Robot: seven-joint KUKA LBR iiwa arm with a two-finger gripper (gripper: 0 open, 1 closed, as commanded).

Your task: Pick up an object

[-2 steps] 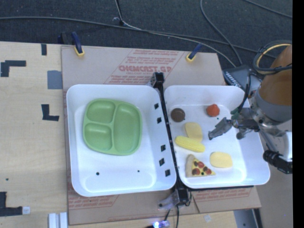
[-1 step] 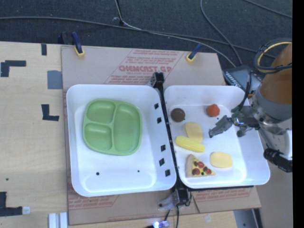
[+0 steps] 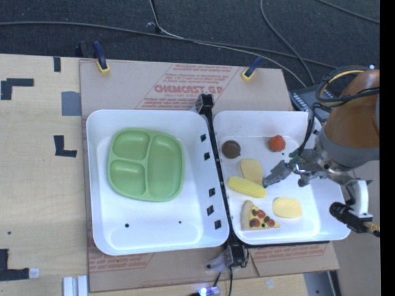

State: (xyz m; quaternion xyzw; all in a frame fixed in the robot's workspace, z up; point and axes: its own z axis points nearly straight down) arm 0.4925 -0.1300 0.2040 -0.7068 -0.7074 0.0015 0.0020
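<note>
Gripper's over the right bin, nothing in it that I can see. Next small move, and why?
Probably a short drop down-left onto the corn cob. The gripper hangs in the right bin with its tip just right of the cob's upper end, nothing visibly between its fingers. The pale yellow piece touches the cob, so come down on the cob's free side.

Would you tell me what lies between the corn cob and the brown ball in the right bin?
In the camera view, a pale yellow piece lies between the corn cob and the brown ball.
</note>
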